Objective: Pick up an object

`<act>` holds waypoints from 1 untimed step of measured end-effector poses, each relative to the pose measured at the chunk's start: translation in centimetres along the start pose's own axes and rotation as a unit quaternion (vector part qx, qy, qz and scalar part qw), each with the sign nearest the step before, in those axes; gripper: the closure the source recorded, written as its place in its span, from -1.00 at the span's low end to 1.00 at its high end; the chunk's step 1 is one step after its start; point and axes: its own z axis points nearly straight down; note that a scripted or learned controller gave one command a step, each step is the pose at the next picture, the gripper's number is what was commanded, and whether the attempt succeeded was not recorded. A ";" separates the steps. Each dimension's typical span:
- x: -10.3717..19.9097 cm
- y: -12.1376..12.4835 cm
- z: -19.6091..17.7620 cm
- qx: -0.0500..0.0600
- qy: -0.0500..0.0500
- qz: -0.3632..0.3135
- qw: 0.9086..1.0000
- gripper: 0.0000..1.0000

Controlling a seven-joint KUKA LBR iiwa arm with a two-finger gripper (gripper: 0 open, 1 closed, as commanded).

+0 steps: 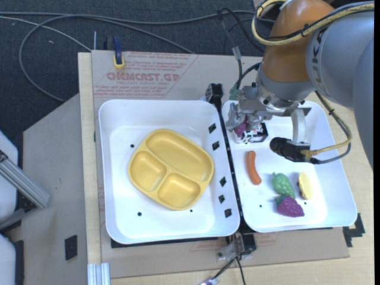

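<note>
Four small toy foods are seen in the right bin (332, 215) just below the gripper (246, 126), the orange sausage (253, 167) nearest; whether the gripper is spread cannot be told. A centred, vertical descent over the sausage is advised.

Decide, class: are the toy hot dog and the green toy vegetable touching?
Apart. The camera view shows white bin floor between the toy hot dog and the green toy vegetable.
</note>
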 end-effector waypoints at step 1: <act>5.5 2.4 -0.5 -0.001 0.000 0.000 1.000 1.00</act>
